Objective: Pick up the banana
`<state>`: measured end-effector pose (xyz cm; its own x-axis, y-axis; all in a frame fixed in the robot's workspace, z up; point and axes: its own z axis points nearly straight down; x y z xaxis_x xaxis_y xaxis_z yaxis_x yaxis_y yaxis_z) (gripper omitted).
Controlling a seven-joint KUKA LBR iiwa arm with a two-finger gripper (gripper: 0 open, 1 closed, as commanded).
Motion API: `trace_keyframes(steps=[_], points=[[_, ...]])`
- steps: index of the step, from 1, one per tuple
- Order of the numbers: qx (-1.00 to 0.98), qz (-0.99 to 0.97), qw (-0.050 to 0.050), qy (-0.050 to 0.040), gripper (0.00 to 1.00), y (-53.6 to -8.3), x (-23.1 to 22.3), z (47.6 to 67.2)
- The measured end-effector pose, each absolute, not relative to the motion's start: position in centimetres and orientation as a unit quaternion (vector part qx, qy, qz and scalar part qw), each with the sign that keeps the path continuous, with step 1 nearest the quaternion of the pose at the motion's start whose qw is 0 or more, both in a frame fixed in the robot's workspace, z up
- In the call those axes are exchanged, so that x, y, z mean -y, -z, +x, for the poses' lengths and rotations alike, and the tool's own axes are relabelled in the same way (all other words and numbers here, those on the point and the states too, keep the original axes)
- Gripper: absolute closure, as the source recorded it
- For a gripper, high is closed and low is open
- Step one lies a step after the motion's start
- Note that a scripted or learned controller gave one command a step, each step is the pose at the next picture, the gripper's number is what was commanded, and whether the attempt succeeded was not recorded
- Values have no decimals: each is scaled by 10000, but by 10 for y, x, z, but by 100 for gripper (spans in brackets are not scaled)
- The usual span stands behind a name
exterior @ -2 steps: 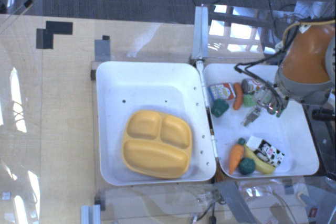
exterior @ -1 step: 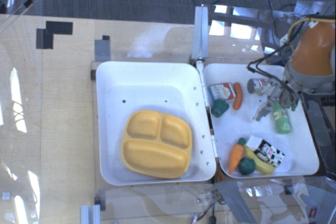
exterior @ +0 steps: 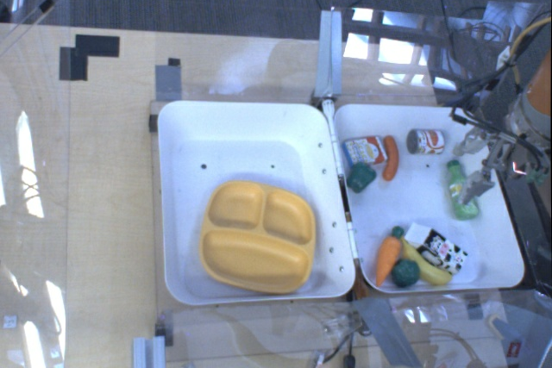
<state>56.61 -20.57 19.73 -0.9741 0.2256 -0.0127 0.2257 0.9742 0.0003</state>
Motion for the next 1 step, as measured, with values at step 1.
trace_keyframes(steps=[1], points=[[-9961,882,39,-4,0,-104,129,515]])
